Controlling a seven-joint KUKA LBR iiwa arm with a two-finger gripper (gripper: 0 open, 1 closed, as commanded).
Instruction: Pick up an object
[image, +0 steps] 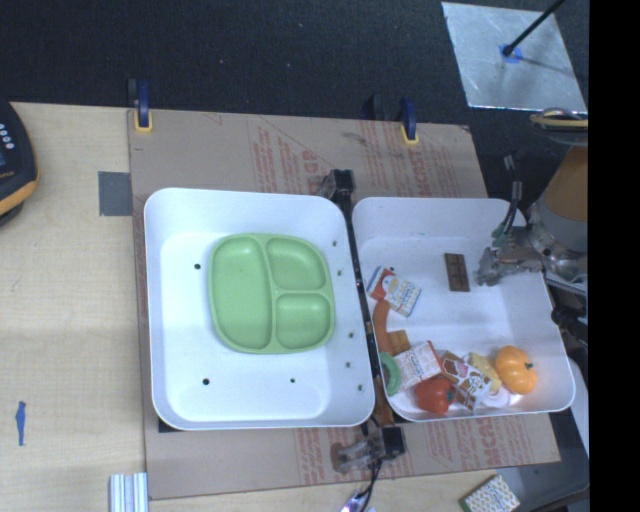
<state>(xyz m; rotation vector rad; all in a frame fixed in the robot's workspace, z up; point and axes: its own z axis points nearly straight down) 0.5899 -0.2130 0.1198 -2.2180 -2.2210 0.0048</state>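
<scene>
Camera view shows a pale wooden bench (70, 330) under brown cardboard, bearing a left bin (170, 300) with a green divided plate (270, 293) and a right bin (440, 225). Jaws (497, 262) hover over the right bin's right side, empty; their opening cannot be told. A brown bar (456, 271) lies just left of them; an orange fruit (514, 369) sits nearer the front.

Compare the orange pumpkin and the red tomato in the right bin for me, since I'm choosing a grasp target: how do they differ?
The orange pumpkin lies apart from the pile at the bin's near right corner; the red tomato is wedged among packets. The pumpkin looks larger and shows whole; the tomato is partly covered. Both are round and lie in the right bin.
</scene>
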